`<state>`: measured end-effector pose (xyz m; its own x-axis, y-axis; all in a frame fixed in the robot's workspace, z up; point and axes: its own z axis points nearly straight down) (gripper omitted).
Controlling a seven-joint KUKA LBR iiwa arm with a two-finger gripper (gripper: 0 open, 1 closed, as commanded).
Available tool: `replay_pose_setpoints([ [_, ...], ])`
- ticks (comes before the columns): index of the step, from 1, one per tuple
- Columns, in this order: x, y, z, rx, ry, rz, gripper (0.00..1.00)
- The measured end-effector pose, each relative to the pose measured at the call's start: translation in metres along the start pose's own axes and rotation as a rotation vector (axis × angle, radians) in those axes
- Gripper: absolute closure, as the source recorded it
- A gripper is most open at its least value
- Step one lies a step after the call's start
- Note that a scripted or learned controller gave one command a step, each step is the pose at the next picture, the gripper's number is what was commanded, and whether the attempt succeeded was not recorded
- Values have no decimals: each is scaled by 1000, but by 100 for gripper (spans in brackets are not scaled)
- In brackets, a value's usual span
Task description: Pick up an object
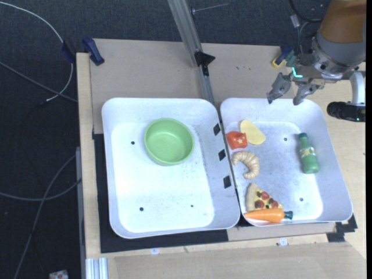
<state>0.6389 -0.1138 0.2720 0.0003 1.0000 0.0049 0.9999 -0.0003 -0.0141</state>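
The tool (289,93) hangs above the far rim of the right bin (325,202), its two fingers (277,90) spread apart with nothing between them. It is released and clear of every item. The arm (343,22) enters from the upper right, its orange band visible above the wrist.

Right bin contents: a green bottle (307,153) lies near the right wall, well apart from the other items. A yellow chip-shaped piece (252,132) sits toward the far left part of the bin, touching a red tomato-like piece (236,139) on its left. Just below these lies a curved beige croissant (247,163). Nearer the front rim rests a pizza slice (261,199), and an orange carrot (266,215) lies along the front edge just beside it.

Left bin (122,214) contents: one green bowl (168,140), upright, in the far half.

Both bins sit side by side on the desk (139,68). A metal post (185,22) rises at a slant from behind the gap between them. A blue clamp (92,50) grips the desk's far left corner.
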Motion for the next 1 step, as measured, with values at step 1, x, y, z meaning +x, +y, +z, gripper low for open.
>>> replay_pose_setpoints([
  [1,0,1,-4,-7,-1,0,0],
])
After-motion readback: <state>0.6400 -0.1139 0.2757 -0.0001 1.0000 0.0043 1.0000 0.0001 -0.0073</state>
